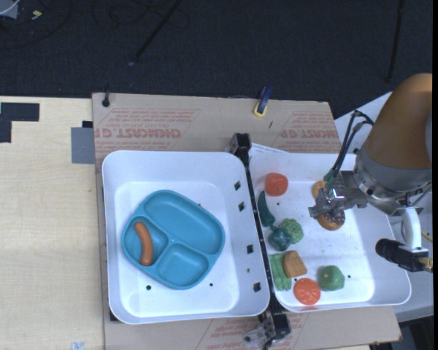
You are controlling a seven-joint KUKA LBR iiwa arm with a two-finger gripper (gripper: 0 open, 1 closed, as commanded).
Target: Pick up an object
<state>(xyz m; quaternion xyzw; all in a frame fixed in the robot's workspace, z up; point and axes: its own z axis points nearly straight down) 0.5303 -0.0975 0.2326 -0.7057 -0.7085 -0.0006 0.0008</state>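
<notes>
The right bin (383, 286) holds several toy foods: a red tomato (276, 184), a dark green cucumber (265, 208), a broccoli (286, 233), a tan bread piece (294, 262), a green leafy piece (279, 271), a second red tomato (306, 291) and a green pepper (331, 276). My gripper (328, 208) hangs low over the bin's middle right, directly above a round orange-brown piece (331, 222) and touching or nearly touching it. A small yellowish item (319, 189) peeks out beside the gripper.
The left bin (117, 195) carries a blue divided plate (197, 232) with an orange sausage (143, 241) in its left compartment. A black divider (252, 217) runs between the bins. A yellow-blue clamp (262, 102) sits at the cardboard's far edge.
</notes>
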